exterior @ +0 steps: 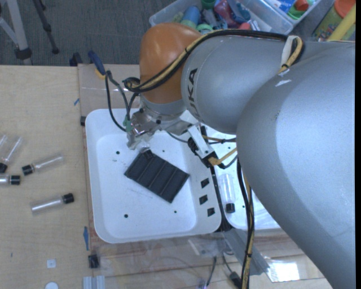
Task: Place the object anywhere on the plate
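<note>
At the lower edge of the frame, clear plastic and cables lie along the front of the wooden worktop (pixel 39 90). Just above, the left white bin (pixel 107 226) fills the middle of the frame. A dark ribbed rectangular object (pixel 157 176) lies flat on its floor, turned at a slant, near the bin's centre. To the left of the bin, on the bare wood, several clear vials with black caps (pixel 51 202) lie scattered. The second bin (pixel 256 217) shows partly at centre right under the grey arm (pixel 282 113), which covers most of the right side and bears the letters "KA" on its casing. The gripper (pixel 134 134) hangs just above the object's upper left corner; whether its tips are spread or pressed together cannot be told. At the top edge sits a clear tub of colourful items (pixel 248 14).
</note>
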Robot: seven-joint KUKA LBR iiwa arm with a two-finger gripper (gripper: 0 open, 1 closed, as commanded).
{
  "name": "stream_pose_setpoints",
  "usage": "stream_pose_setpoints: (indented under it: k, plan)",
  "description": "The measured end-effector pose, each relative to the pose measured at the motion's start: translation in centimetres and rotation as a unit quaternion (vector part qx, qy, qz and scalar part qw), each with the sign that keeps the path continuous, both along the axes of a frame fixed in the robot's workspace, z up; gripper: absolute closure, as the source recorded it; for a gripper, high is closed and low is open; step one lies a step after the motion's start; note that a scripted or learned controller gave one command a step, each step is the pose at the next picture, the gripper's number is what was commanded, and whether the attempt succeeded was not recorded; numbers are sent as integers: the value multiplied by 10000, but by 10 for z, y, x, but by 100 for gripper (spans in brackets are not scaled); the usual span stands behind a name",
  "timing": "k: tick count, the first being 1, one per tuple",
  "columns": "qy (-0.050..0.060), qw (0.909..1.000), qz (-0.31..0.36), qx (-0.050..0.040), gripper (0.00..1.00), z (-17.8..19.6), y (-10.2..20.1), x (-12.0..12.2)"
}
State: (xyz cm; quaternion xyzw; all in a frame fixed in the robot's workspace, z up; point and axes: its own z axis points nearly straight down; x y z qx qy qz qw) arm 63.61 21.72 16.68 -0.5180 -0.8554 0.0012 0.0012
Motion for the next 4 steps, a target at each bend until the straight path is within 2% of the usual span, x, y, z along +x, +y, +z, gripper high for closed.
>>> stream_pose_setpoints:
  k: [1, 2, 3, 4]
  plan:
    - [-48, 9598, 2806, 13, 100, 67, -8, 31]
    - [-13, 9182, 3961, 17, 100, 14, 7, 9]
    - [-79, 9999, 71, 36, 100, -71, 9, -25]
    - [-90, 9572, 2894, 12, 100, -77, -13, 34]
